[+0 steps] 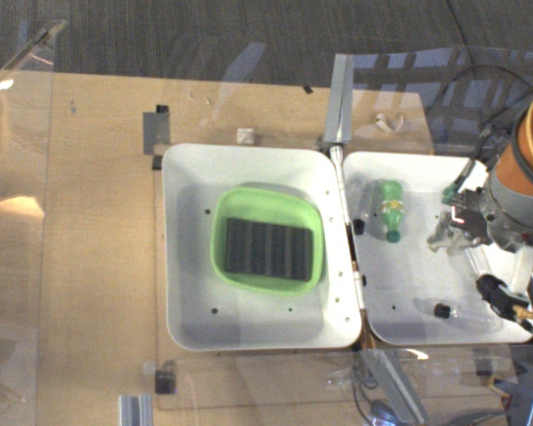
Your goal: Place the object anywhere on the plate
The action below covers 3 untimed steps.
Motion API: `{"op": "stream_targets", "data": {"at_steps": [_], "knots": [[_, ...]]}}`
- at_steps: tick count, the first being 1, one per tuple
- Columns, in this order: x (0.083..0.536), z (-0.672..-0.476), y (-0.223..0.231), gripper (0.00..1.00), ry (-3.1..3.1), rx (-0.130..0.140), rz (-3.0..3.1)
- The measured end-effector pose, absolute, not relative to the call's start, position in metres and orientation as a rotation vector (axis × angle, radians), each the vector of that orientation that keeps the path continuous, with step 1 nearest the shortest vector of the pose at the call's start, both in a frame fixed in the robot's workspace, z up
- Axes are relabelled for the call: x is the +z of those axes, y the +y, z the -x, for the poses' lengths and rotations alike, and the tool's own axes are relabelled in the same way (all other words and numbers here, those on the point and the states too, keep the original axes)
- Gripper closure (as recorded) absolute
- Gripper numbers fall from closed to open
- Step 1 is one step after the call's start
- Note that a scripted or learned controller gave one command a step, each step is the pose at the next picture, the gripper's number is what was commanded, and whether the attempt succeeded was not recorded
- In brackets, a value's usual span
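**Bottle lying in right bin, plate in left**

Green bottle (pixel 390 209) lying flat near the left wall of the right bin (pixel 409 322). Green plate (pixel 267 249) with dark ribbed centre sitting in the left bin (pixel 186 318), well apart from it. Gripper (pixel 455 229) poised over the right bin, beside the bottle, not touching; spread impossible to tell. Both bins resting on the wooden counter (pixel 80 238).

**Two bins seen from above**

Left bin (pixel 182 238): a green plate (pixel 267 249) with a dark ribbed centre. Right bin (pixel 409 318): a green bottle (pixel 391 209) lying near the divider. The pincer (pixel 457 229) hangs over the right bin's far side, apart from the bottle.
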State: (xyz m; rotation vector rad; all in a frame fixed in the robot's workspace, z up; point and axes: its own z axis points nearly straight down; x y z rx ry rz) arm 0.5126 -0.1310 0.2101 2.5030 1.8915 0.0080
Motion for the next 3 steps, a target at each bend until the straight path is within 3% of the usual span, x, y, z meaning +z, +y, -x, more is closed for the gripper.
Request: {"op": "stream_targets", "data": {"at_steps": [2,3], "knots": [[0.185,-0.538,0.036,1.0,2.193,0.005,-2.248],[0.185,-0.538,0.036,0.0,2.192,0.005,-2.249]]}}
